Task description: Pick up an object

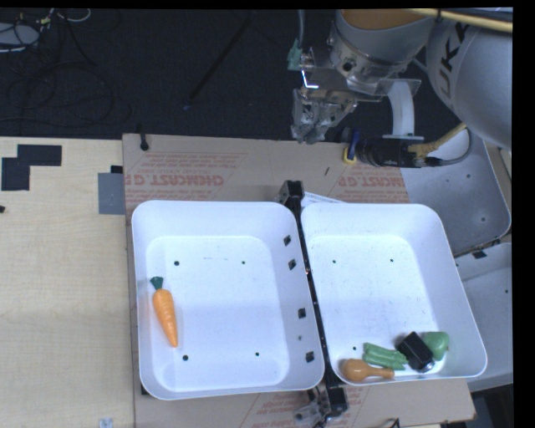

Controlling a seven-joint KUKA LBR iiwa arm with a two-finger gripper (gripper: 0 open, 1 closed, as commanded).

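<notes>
Pale wooden bench top on the left, with a brown cardboard sheet bearing red print laid under two shallow white bins set side by side and joined by a black clamp strip.

Left bin: one toy carrot, orange with a green top, lying against the left wall, top pointing away from the camera.

Right bin: four items clustered in the near right corner. A green bean pod lies beside an orange pear-shaped toy; a black block rests partly over a green rounded piece. All four are touching or just beside one another.

Arm: the grey wrist with its orange band sits at the top of the view, beyond the far edge of both bins. The gripper hangs above the cardboard's far border, well apart from every object. Nothing is seen between its fingers; how far they stand apart cannot be told, as the tip is small and dark against the background.

Cables lie on the dark floor behind the bench
</notes>
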